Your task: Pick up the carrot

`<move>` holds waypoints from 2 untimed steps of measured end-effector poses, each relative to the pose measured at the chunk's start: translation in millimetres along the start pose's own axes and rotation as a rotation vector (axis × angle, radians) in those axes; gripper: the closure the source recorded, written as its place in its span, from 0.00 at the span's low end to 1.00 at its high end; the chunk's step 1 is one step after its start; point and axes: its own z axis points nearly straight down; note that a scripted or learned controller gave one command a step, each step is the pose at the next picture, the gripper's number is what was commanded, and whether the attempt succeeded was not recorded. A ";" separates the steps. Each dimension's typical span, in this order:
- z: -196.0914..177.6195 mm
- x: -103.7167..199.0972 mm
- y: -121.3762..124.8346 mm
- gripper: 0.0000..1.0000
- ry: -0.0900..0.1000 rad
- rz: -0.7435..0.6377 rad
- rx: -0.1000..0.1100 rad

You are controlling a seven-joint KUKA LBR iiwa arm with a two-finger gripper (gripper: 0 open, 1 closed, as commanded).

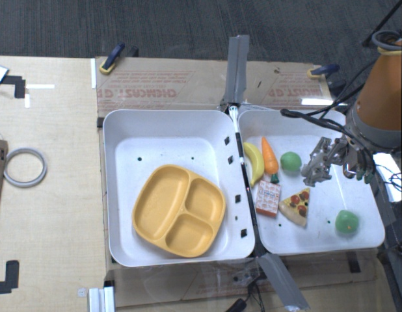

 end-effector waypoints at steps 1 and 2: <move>21.4 2.4 37.1 1.00 0.002 -0.102 0.000; -1.3 12.3 -0.1 1.00 -0.002 -0.278 0.000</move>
